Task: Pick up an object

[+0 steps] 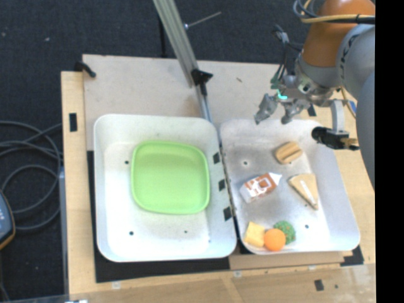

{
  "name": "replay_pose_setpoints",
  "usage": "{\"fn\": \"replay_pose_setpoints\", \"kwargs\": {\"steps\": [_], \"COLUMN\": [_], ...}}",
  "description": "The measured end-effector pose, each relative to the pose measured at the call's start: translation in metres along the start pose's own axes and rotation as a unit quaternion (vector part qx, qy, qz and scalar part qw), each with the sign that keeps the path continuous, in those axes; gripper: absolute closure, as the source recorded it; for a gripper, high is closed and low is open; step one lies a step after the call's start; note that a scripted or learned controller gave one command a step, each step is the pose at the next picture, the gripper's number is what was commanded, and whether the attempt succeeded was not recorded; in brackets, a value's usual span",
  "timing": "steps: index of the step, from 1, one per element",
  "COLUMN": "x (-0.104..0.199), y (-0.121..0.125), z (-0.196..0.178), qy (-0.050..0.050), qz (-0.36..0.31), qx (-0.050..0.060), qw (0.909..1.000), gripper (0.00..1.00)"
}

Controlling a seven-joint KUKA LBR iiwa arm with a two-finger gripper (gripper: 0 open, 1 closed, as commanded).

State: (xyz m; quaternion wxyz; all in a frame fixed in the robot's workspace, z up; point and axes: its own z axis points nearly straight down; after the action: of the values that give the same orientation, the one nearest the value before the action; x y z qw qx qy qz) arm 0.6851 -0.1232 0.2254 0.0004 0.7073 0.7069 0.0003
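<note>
From my remote seat, the end effector [276, 113] hangs spread and holding nothing at the right bin's [328, 232] 12 o'clock edge, bread roll [288, 151] just below it.

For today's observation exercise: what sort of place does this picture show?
Probably a robotics lab bench: a robot arm with a pincer reaches over two white bins, one holding toy food like an orange, with cables alongside.
</note>
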Motion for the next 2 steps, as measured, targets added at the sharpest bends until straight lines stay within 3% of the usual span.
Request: {"fn": "replay_pose_setpoints", "kwargs": {"steps": [1,2], "x": [0.0,-0.001], "y": [0.0,-0.008], "z": [0.0,0.045], "qy": [0.0,0.0], "qz": [0.0,0.0], "qx": [0.0,0.002], "qw": [1.0,1.0], "gripper": [0.0,0.0]}}
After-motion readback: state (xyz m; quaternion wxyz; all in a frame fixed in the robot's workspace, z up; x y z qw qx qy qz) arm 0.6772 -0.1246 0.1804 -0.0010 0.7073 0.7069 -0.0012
